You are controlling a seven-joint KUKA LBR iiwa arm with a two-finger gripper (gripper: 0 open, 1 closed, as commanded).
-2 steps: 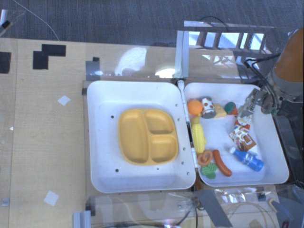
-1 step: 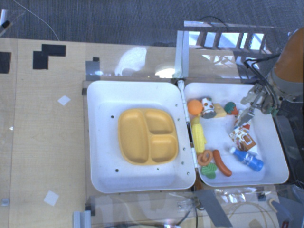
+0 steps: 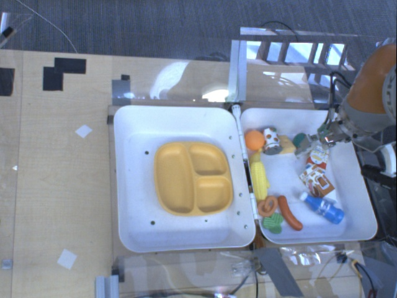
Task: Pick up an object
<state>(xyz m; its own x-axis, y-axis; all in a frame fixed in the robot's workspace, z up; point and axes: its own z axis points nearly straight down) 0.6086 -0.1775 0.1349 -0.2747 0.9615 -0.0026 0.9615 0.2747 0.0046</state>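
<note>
White plastic bins sit side by side on my tabletop [image 3: 56, 185]. The left bin [image 3: 133, 228] carries a yellow divided plate [image 3: 192, 177]. The right bin [image 3: 366, 222] holds an orange ball [image 3: 254, 140], corn cob [image 3: 258, 177], red sausage [image 3: 290, 212], blue bottle [image 3: 324, 208] and a printed carton [image 3: 316, 169]. My tool [image 3: 327, 135] hovers over that bin's far right corner, just above the carton; whether it is released or clenched I cannot tell.

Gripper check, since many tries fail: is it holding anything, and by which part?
It cannot be told: the gripper hangs over the right bin near a carton, with no item visibly between its fingers.
</note>
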